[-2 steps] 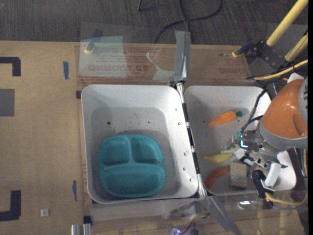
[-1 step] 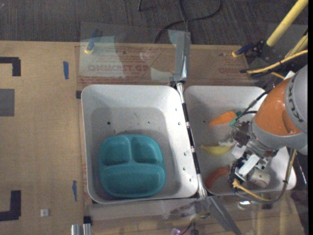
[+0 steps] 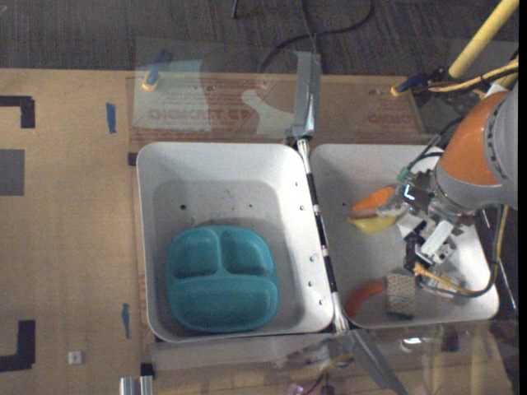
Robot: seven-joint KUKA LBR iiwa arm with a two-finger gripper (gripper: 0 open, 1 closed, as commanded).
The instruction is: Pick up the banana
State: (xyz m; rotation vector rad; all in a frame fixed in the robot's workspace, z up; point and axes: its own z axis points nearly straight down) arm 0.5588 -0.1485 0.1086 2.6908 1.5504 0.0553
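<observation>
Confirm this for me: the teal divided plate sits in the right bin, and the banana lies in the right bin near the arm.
Not quite. The camera view shows the teal divided plate in the left bin, not the right one. The rest holds: the banana lies in the right bin, close beside the arm, with an orange item against it.

Two white bins (image 3: 156, 171), one teal plate (image 3: 221, 278), one banana (image 3: 375, 222).

Plate (image 3: 221, 279) in left bin (image 3: 156, 171) — banana (image 3: 373, 222) in right bin (image 3: 346, 167).
</observation>
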